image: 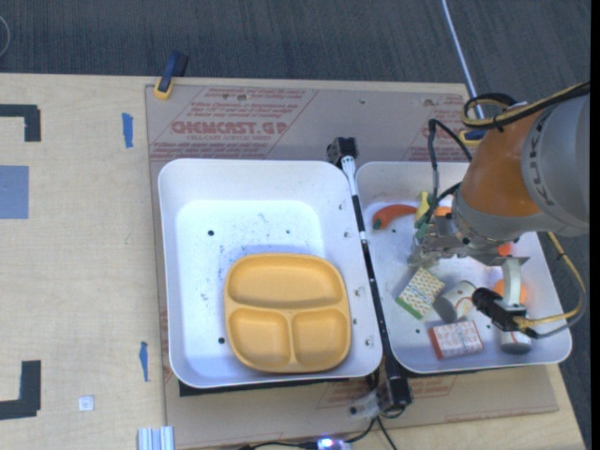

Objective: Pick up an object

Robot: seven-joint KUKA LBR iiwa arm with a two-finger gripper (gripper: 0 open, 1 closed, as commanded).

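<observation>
While the arm (525, 172) reached over the right bin (553, 350), its claw (433, 244) hung just above a patterned packet (421, 292). Whether the claw was spread or pinching could not be told. A yellow tray (286, 309) lay in the left bin (183, 251).

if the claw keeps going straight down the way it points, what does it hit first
Probably the patterned packet, lying just below the claw in the right bin; depth is hard to judge from this slanted view.

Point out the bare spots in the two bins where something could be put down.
Left bin: bare white floor along its back and left sides, bordered by the yellow divided tray at the front. Right bin: crowded; the arm's gripper hangs over a patterned packet, with a red box and an orange piece nearby. A bare strip runs along its left wall.
</observation>
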